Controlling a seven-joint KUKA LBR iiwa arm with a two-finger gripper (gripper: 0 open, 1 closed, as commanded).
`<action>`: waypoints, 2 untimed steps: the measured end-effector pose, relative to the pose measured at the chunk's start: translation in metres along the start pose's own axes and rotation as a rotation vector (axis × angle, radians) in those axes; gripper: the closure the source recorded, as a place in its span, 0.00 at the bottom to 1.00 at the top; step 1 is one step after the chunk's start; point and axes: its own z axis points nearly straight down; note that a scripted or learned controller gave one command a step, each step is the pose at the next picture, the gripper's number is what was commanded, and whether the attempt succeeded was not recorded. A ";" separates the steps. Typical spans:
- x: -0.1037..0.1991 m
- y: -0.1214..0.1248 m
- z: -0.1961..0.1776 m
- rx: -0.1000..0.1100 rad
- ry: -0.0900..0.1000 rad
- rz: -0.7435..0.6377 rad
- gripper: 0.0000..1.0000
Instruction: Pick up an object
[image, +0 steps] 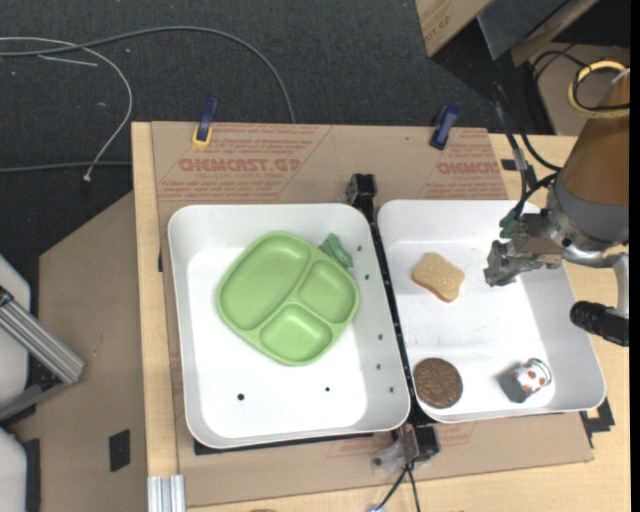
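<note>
Step in hand: you are at the approach — the gripper (503, 268) hangs over the right bin (560, 225), and no object is between the jaws.

Jaws: dark and seen at a slant against the white floor; you cannot tell whether they stand apart or together, so check that before you go down.

Nearest target: the tan sponge-like piece (438, 276) lies flat in the right bin, just to the left of the gripper and apart from it. It looks like the natural pick.

Other candidates: a brown round disc (438, 382) sits near the front left corner of the same bin; a small white and red object (527, 378) lies near the front right corner. Both are well apart from the gripper.

Left bin: the left bin (190, 300) holds a green divided plate (288, 297) with a small dark green piece (337, 250) touching its upper right rim — a broad, shallow shape that would likely be awkward for two jaws.

How to do it well: shift the gripper left until it is centred above the tan piece, turn the wrist so the jaws close across its narrower width, then descend straight.

Risk: the piece looks soft and low; a descent that stops too high may close on air, and an off-centre one may nudge it toward the bin's wall.

Tabletop: cardboard under both bins, clamped at the far edge.
</note>
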 end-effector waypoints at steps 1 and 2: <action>0.057 0.001 0.015 0.002 0.000 0.000 1.00; 0.118 0.002 0.010 -0.001 -0.001 -0.001 1.00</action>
